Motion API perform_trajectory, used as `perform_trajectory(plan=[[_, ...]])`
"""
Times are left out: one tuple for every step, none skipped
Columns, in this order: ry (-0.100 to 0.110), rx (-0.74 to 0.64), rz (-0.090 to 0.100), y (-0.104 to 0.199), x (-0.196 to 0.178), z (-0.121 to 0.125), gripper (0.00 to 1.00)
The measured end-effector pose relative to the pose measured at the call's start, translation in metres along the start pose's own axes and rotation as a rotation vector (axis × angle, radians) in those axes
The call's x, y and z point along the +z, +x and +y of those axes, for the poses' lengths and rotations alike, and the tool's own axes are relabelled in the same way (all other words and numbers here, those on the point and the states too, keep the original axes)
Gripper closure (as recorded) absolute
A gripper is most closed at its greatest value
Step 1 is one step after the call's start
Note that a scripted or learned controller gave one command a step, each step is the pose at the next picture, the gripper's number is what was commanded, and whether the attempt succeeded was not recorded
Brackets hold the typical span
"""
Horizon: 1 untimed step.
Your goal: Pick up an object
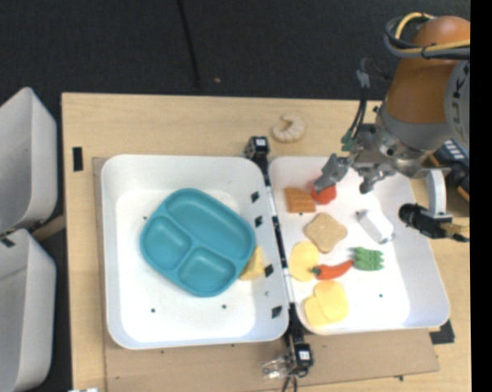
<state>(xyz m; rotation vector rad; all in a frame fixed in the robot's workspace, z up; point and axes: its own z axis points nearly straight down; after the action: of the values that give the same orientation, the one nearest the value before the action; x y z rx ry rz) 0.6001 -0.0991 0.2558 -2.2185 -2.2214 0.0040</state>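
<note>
My gripper (351, 175) hangs over the far part of the right bin (409, 300), and its two grey fingers (333, 170) are spread open. A small red piece (324, 192) lies just below the left finger, not between the two. Around it in that bin are an orange-brown square (299, 199), a toast slice (325, 232), a white-grey block (374, 225), a carrot (336, 269) with a green top, a yellow disc (304, 259) and a yellow lump (326, 302).
The left bin (123, 300) holds a blue divided plate (199, 241) with a yellow wedge (252, 265) at its right edge. A pale curled piece (290, 128) lies on the bench behind the bins. The bins' shared wall (272, 235) runs between them.
</note>
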Motion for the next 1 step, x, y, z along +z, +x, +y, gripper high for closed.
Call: perform_trajectory(plan=[[0.007,-0.007,0.004,0.0878,0.0515,-0.0341,0.0]])
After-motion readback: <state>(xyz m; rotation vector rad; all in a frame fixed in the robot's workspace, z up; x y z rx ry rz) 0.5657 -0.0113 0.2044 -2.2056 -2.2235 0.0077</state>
